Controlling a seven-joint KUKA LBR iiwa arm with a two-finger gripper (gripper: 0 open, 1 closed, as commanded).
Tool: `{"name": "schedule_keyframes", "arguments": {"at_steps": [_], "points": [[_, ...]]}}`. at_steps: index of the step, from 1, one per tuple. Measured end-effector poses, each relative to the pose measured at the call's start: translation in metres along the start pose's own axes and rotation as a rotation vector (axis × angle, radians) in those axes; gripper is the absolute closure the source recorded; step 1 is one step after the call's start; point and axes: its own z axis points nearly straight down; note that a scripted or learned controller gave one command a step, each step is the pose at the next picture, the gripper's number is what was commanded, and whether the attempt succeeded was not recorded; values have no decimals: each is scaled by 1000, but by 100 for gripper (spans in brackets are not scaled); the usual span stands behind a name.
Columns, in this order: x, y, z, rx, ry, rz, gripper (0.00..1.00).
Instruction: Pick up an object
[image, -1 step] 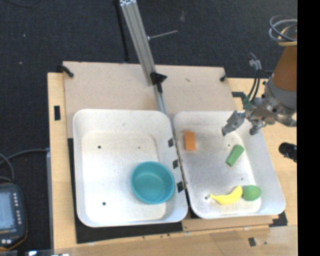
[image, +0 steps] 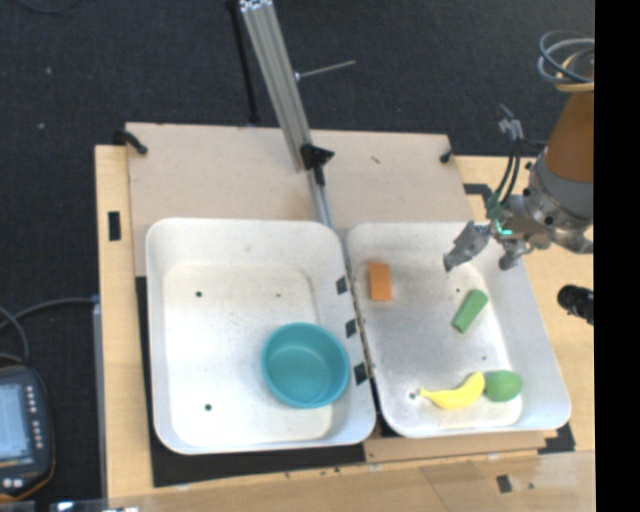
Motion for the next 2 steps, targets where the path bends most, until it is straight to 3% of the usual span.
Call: {"name": "schedule_keyframes", "arguments": {"at_steps": [2], "points": [[3,-5,86,5,-3,4,0]]}}
